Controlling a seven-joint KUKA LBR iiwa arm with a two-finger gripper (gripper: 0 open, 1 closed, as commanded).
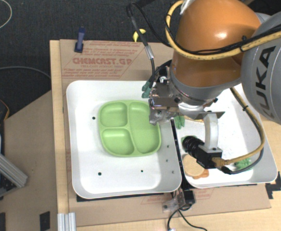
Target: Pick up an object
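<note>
Nearest the camera, on the arm's side of the green divided plate (126, 129) and closer than it, a flat tan disc (194, 168) lies in the second bin (268, 163). A small green item (244, 163) sits beyond the disc, farther again from the plate. The plate itself lies flat in the middle of its own white bin (78, 143), with bare white floor all round it and nothing in its compartments. The tool (156, 115) hangs at the plate's rim on the arm's side, just above the wall shared by the two bins. Whether it is open or closed cannot be told from here, and nothing can be seen in its grasp. A small green scrap (180, 122) shows just past the tool from the plate. The step in hand looks like the approach, with the plate's near rim the likeliest target. The next move calls for a short descent that takes the thin rim, not the bin wall, then a straight lift. Behind the plate, a brown printed board (107, 59) covers the tabletop, with a blue clip (79, 40) on its far edge.
</note>
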